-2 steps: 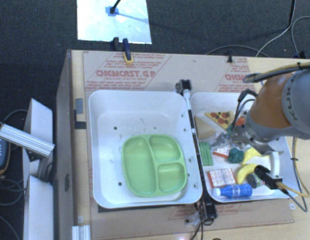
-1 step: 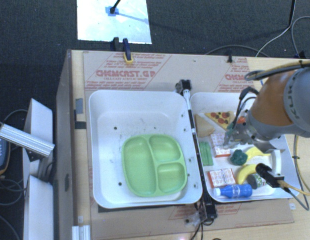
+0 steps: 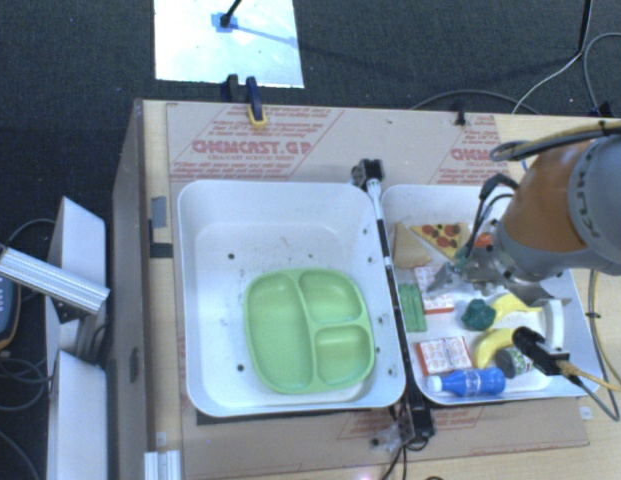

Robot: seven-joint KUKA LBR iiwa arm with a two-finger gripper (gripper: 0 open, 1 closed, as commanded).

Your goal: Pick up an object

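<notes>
Reaching in from the right, arm (image 3: 575,208) bent down over right bin (image 3: 570,386), gripper (image 3: 460,268) low beside pizza slice (image 3: 440,236), above teal object (image 3: 478,314); grip state unreadable.

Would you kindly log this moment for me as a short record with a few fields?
Left bin: shallow white plastic bin holding a light green divided plastic tray
Right bin: shallow white plastic bin with a toy pizza slice, a yellow toy banana, a blue-capped small bottle
Arm: grey arm with orange band over the right bin
Gripper: low among the items
</notes>
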